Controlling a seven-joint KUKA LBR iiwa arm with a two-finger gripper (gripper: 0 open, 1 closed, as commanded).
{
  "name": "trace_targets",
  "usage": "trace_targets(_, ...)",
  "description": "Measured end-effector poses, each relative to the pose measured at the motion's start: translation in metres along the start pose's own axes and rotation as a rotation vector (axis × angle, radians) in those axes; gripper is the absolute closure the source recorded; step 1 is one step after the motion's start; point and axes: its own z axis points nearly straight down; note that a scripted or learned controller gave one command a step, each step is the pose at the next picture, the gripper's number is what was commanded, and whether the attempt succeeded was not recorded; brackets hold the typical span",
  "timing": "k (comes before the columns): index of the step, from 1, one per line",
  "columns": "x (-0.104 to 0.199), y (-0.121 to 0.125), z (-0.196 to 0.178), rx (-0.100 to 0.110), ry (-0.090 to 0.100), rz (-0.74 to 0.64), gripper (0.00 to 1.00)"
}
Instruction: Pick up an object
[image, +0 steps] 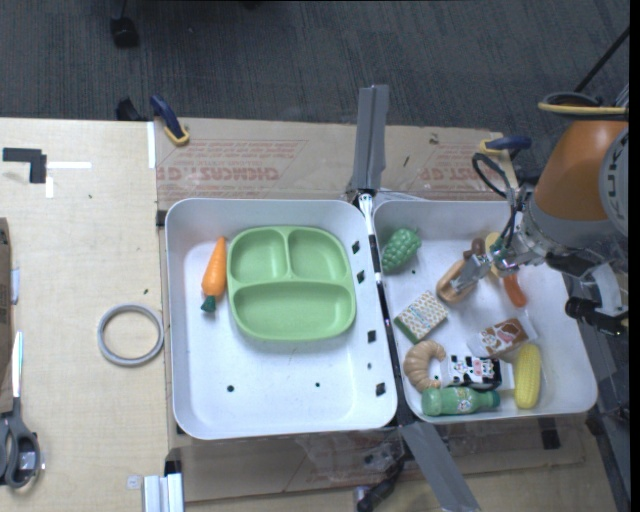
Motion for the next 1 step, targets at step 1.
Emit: trace_targets(1, -0.0571, 0.0240, 0.0137, -0.009, 0.001, 0.031, 0.00)
